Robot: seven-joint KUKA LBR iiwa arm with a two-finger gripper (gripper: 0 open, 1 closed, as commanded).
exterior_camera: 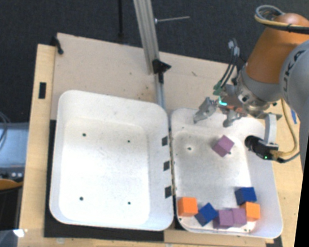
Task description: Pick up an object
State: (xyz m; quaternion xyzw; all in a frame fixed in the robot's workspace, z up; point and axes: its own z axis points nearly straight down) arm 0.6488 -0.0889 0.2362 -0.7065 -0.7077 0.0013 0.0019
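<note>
I see the arm (284, 53) reaching in from the right, with its gripper (217, 115) hanging over the far end of the right bin (193, 171). The jaws stand apart with nothing between them, so no grasp has been made. Task things are all in the right bin: a purple block (223, 145) lies alone, tilted, just below the gripper and slightly to its right, apart from the fingertips. The rest crowd the near edge: an orange block (188, 206), a blue block (207, 213) touching it, a purple pair (231, 217) beside that, another orange block (252, 210) and a second blue block (245, 195) just above it. The left bin (109, 159) has bare floor with a few dark dots. Progress as I judge it: early, nothing picked, gripper only positioned near the far wall of the bin. The lone purple block looks like the easiest candidate since it has free space on all sides; the near-edge cluster is packed and sits against the bin wall, harder to get fingers around. What's left: line the jaws up over a block, descend, close, lift. The purple block's tilt could make it slip or rotate on closing. The table (94, 66) around the bins carries a slanted metal rail (148, 28).
</note>
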